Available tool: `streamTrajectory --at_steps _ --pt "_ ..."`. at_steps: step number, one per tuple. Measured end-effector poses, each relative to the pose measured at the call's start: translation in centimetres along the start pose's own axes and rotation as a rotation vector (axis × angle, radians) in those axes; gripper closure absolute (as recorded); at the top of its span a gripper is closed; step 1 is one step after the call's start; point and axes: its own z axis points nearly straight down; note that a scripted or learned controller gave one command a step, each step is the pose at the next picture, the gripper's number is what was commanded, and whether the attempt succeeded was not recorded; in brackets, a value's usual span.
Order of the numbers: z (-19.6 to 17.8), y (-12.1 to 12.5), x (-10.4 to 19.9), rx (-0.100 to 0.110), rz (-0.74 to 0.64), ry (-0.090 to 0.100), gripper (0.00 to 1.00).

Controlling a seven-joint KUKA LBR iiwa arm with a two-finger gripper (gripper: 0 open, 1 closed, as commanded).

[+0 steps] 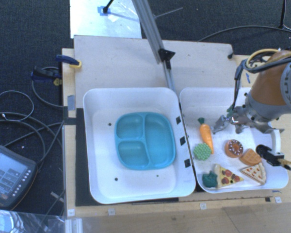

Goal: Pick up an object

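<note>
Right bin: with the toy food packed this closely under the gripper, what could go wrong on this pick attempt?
1. The carrot, green ball, donut and pizza slices lie close together, so the gripper may nudge a neighbour or catch two things.
2. The gripper hangs between carrot and donut, over bare bin floor; closing there may grab nothing.
3. The pieces lie flat and may slip.

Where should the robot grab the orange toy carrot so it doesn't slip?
Probably across the thick orange middle of the carrot, coming straight down from above. It lies flat in the right bin, leafy end pointing away from the camera, so its long sides face left and right. The fingers should close on those sides. The green round toy touches its lower left, so gripping a bit higher looks safer.
</note>
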Motion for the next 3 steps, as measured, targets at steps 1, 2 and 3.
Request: streamTrajectory --at_steps 1,2,3 --pt "2.8 0.0 0.0 -0.004 0.000 -0.001 0.00" --pt "1.6 0.2 0.0 -0.009 0.000 -0.001 1.00" --pt "-4.6 -0.4 0.0 -0.012 -0.003 -0.002 1.00"
